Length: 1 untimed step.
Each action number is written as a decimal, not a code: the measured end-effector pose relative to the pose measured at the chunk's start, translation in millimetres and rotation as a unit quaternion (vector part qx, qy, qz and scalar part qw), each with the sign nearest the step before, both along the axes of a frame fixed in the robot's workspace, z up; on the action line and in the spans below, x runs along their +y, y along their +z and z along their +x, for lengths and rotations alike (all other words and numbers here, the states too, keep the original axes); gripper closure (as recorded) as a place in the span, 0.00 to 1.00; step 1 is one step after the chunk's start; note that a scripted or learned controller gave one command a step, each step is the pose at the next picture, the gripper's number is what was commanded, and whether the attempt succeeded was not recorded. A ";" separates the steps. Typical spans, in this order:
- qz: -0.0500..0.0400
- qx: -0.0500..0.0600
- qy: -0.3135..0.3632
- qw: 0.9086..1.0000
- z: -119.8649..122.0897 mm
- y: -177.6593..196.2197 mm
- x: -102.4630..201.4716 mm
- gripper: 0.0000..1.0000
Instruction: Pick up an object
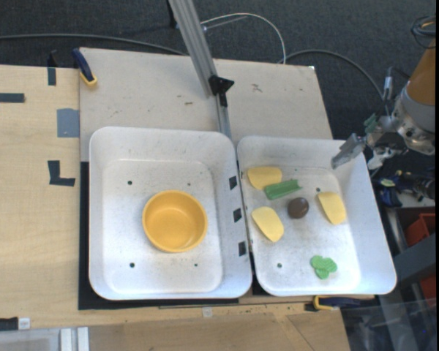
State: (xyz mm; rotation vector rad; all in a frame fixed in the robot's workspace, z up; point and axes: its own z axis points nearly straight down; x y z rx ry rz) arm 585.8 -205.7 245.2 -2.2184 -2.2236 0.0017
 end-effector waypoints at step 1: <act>0.000 0.000 0.000 1.000 0.0 0.0 0.0 0.00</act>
